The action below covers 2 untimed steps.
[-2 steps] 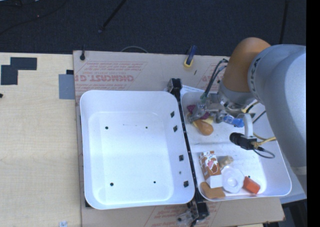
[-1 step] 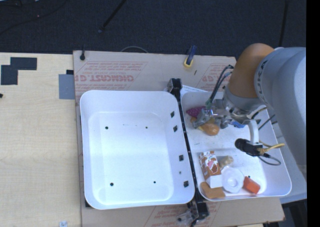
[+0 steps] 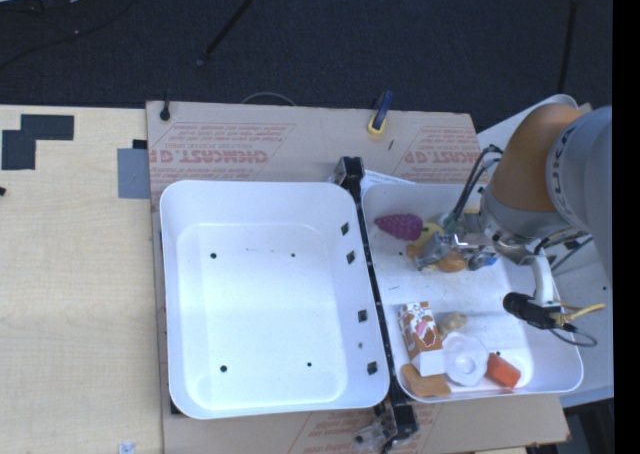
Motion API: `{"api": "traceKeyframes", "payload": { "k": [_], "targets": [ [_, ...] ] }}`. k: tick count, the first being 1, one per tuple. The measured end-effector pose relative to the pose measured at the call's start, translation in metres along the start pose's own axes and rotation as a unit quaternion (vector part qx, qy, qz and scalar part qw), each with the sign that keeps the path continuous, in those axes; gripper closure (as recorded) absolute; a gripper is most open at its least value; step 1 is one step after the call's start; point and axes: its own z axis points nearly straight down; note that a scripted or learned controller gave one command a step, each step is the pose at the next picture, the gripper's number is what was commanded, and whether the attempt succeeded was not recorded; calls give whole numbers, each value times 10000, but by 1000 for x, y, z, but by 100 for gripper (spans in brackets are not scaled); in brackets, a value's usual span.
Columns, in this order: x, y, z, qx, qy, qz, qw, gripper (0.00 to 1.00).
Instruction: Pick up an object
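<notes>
The gripper [image 3: 447,254] is seen low in the right bin [image 3: 560,367], at about twelve o'clock of its floor, over a small orange and yellow object [image 3: 449,262]; whether it is closed cannot be told. The object, just at four o'clock of a magenta berry-shaped toy [image 3: 399,226], is judged light, stiff and perhaps slippery, best taken across its narrow middle.

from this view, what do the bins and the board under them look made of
Left bin and right bin: likely moulded plastic, smooth white with a slight sheen and rounded rims. Board beneath: corrugated cardboard by its look, matte brown with red print.
</notes>
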Motion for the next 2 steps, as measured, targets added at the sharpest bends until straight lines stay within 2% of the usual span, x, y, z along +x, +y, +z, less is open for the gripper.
{"api": "traceKeyframes", "payload": {
  "k": [1,2],
  "targets": [
    [66,41,0,-15,2,-12,10000,0],
    [8,-58,1,23,4,19,10000,0]
  ]
}}
